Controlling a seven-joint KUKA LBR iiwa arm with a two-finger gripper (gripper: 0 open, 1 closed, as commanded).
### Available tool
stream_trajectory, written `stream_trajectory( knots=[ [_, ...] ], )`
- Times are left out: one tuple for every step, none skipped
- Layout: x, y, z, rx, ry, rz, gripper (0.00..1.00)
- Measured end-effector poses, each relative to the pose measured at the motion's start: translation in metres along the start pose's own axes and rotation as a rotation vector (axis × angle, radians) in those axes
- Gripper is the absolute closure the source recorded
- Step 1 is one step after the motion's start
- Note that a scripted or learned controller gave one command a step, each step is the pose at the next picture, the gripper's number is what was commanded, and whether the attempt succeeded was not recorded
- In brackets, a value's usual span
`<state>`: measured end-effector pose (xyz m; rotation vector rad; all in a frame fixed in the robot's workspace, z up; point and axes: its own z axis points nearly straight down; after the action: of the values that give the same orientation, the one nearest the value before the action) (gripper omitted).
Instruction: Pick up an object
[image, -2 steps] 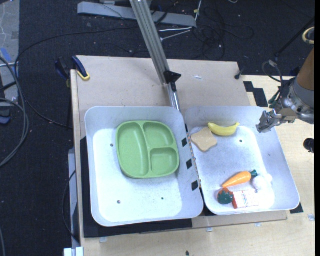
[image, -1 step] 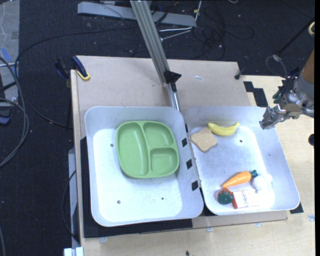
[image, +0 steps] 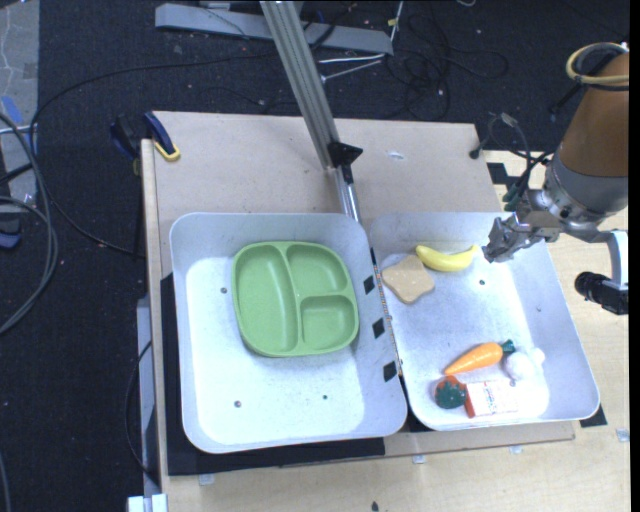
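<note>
Hovering by the right bin's (image: 560, 330) far edge, the gripper (image: 500, 246), its opening impossible to judge, hangs just beside the banana (image: 446, 258), likely its target

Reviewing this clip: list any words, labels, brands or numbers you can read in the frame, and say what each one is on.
No text can be read in this frame.
The red and white carton in the right bin may carry print, but it is too small and blurred to read.
The green divided plate, banana and carrot bear no visible marking.
</note>
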<state>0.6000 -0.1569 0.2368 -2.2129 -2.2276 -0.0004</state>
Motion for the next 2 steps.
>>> stream_trajectory(
  knots=[
    [0.045,0.006,0.001,-0.001,-0.001,0.0,1.0],
    [0.099,0.003,-0.008,-0.001,0.0,-0.001,1.0]
  ],
)
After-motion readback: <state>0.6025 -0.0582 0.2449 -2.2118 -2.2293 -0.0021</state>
